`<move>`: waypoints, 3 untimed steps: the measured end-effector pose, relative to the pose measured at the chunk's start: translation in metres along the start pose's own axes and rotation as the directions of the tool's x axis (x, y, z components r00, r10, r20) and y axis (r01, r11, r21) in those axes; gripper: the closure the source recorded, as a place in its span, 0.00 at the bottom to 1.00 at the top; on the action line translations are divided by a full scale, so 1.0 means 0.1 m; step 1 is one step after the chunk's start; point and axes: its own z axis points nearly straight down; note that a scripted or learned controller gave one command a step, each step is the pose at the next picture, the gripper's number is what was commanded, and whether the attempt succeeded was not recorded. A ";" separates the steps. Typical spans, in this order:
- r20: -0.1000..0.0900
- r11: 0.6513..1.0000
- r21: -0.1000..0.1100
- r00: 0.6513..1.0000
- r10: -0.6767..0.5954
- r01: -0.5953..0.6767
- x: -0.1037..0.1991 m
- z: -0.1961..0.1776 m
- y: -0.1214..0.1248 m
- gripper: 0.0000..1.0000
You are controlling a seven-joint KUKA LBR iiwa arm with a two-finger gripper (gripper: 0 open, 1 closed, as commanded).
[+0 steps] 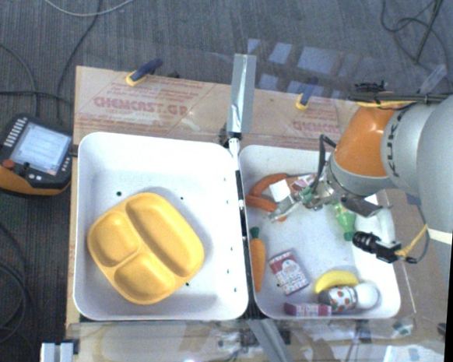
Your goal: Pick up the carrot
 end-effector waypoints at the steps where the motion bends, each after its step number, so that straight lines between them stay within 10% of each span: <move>1: -0.001 1.000 -0.004 1.000 0.000 0.000 0.01 -0.10 0.01 1.00; 2: -0.007 0.996 0.014 0.996 0.092 -0.092 0.72 -0.94 -0.49 1.00; 3: -0.013 0.979 0.012 0.979 -0.204 0.204 1.35 -0.95 -0.79 1.00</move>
